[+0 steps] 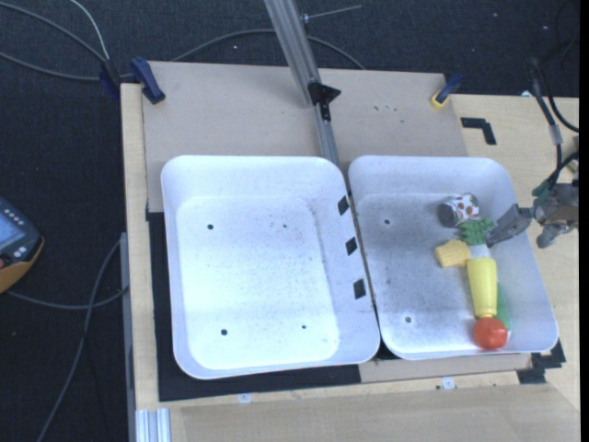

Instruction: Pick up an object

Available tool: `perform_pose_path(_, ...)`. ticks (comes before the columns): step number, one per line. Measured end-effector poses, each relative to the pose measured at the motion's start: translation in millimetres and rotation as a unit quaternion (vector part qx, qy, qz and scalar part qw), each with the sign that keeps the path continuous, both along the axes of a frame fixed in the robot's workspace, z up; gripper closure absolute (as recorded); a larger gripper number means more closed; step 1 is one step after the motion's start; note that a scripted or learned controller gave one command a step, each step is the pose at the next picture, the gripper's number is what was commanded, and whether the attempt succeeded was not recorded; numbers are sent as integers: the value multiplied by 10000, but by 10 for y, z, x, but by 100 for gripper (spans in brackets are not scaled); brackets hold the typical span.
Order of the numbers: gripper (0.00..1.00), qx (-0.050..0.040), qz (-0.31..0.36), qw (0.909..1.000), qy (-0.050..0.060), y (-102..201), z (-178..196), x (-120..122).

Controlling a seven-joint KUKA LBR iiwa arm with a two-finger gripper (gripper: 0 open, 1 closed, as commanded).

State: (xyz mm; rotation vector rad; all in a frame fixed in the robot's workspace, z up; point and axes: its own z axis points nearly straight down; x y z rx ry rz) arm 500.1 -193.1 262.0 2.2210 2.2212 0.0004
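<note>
Near to far, right bin [515, 191] first, since all the stock sits there.

Closest to the front rim: red ball [490, 333], touching the lower end of a yellow cylinder [483, 285] that lies lengthwise front to back. A thin green piece [503, 309] shows along the cylinder's right side, too small to identify. Just behind the cylinder's far end, a small yellow block [452, 254] to its left. Behind that, a green tufted piece [475, 232], then a grey and spotted object [458, 210] farthest back. All clustered in the bin's right half, several touching.

Left bin [184, 182] carries no objects. Worktop [239, 109] behind both bins is bare board with clamps at its corners.

Pincer [503, 229]: reaching in low over the right rim of the right bin, tip just beside the green tufted piece. Can't tell whether it is spread or closed, and nothing is visibly gripped.

Step, as I read it: approach or descent on the cluster, grasp not yet made. Likely target is the green piece or the block beside it.

Next move needs: a clean drop onto one item only. Clutter is tight, so neighbours may get nudged. Then close and lift straight up clear of the rim.
</note>
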Motion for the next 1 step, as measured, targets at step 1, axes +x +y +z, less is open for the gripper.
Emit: perform_pose_path(1, 0, -7, 4, 10000, -28, -20, 1564, 467)
